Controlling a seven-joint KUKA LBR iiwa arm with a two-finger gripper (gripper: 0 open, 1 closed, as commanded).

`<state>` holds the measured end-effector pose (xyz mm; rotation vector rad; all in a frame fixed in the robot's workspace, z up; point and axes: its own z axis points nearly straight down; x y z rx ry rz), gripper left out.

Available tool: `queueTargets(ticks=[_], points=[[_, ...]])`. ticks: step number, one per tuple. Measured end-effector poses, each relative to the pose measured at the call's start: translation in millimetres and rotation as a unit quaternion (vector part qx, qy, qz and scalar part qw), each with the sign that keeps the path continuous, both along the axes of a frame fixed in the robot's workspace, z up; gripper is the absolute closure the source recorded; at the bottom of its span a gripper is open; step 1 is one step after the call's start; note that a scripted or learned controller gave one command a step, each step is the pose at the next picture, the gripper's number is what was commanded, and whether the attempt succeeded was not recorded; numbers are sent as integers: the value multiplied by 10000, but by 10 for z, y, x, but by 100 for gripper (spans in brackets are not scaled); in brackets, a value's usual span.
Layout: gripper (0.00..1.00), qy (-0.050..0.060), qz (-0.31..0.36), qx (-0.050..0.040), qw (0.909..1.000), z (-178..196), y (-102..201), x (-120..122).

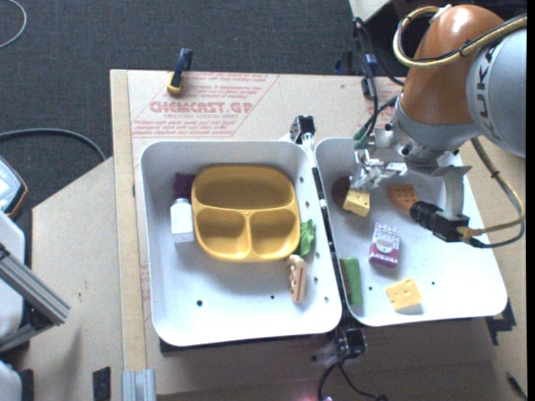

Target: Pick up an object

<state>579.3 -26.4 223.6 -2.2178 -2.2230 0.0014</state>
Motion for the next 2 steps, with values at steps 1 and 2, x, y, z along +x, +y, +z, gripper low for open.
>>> queueTargets(ticks=[1,2], points=[[100,9,-19,0,10000,-50,-167,-94],[100,0,-15,2,10000,-37,-162,-95]])
